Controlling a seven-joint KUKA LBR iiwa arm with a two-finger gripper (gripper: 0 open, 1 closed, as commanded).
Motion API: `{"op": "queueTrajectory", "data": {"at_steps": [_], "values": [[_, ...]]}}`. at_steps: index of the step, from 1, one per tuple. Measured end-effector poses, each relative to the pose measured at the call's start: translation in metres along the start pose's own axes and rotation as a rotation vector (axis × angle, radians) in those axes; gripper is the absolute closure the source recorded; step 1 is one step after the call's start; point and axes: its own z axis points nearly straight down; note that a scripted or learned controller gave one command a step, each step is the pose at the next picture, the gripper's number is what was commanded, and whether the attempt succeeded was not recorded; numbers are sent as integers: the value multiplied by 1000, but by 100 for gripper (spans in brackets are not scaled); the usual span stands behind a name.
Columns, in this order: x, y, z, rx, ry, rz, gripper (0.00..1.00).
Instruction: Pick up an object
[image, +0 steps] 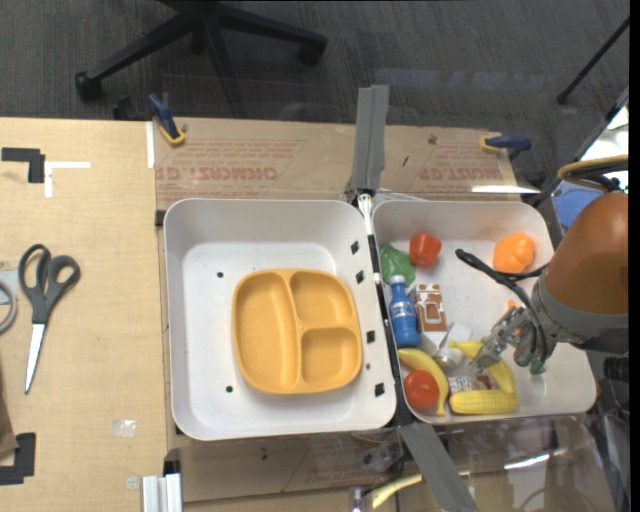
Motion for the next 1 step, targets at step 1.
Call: {"op": "queueTrajectory", "data": {"at_steps": [1], "values": [[48, 59, -146, 1, 1, 250, 100]]}}
